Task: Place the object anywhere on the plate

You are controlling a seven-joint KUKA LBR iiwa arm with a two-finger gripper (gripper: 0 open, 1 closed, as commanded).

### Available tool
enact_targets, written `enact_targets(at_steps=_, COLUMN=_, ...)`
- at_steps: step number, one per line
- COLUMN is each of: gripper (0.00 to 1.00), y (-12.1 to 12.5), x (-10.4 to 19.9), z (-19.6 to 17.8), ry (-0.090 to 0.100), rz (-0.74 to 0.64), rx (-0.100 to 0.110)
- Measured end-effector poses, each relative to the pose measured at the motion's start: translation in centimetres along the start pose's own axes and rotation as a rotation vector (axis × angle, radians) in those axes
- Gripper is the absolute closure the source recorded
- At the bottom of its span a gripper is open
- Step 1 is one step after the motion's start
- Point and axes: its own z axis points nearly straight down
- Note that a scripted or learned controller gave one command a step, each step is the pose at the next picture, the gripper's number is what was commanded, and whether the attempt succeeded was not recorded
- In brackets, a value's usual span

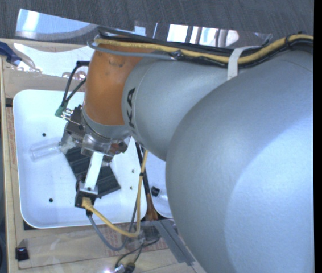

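The grey KUKA arm (235, 152) swings in from the view's right and blocks much of the bench, its orange band (105, 90) rising just above the gripper (87, 148). The gripper hangs low over the left white bin (36, 201), whose floor spreads out on every side of it; whether it is spread or pressed together cannot be told, since the wrist hides its tip. A strip of the right white bin (159, 175) shows beside the arm, on the gripper's right in the view. Directly beneath the gripper, and reaching a little past it toward the bottom of the view, a ribbed black slab (105, 182) lies flat on the bin floor. Just to the gripper's left in the view lies a clear tube-like piece (43, 150), its near end at the gripper's edge; contact between them cannot be judged. Nothing can be seen pinched in the gripper.
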Motion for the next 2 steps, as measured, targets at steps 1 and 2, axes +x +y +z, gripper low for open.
enact_targets(at_steps=1, gripper=0.0, y=-4.9, x=3.6, z=12.4, ry=-0.006, rz=0.218, rx=0.003)
enact_targets(at_steps=2, gripper=0.0, y=-4.9, x=3.8, z=0.5, ry=0.002, rz=0.358, rx=0.0)
